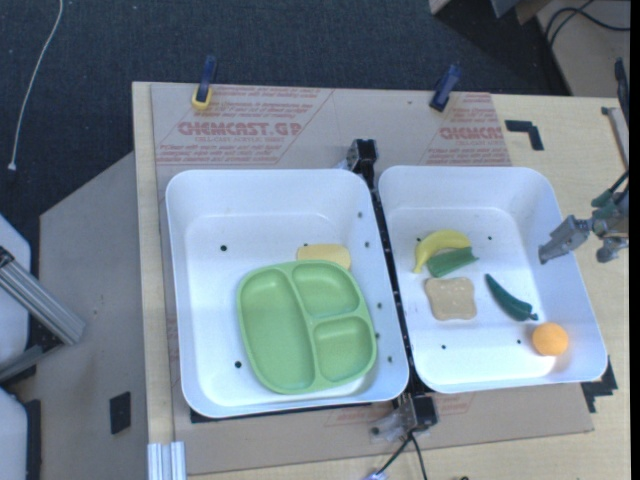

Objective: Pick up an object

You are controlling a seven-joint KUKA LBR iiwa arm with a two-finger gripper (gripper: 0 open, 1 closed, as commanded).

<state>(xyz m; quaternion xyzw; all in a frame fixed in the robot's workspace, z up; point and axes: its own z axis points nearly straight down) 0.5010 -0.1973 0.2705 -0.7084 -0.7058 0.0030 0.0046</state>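
Gripper at the right edge, food toys lying apart from it in the right bin

The gripper (578, 236) shows at the right edge of the frame, over the right rim of the right bin (560, 203). It is small, partly cut off by the frame edge, and whether it is spread or pressed together cannot be told; nothing can be seen in it.

Inside the right bin, left and below the gripper, lie the pickable things. A banana (441, 245) sits in the upper middle of the bin, touching a green pepper (452, 261) just below it. A slice of bread (451, 298) lies below those. A dark green vegetable (509, 298), whose kind is hard to make out, lies to the right of the bread, nearest the gripper but apart from it. An orange ball (550, 340) rests near the lower right corner of the bin.

The left bin (200, 268) holds a green divided plate (305, 325) in its lower middle. A pale yellow thing (323, 255) just above the plate is partly hidden by the plate's rim, so its shape is unclear.
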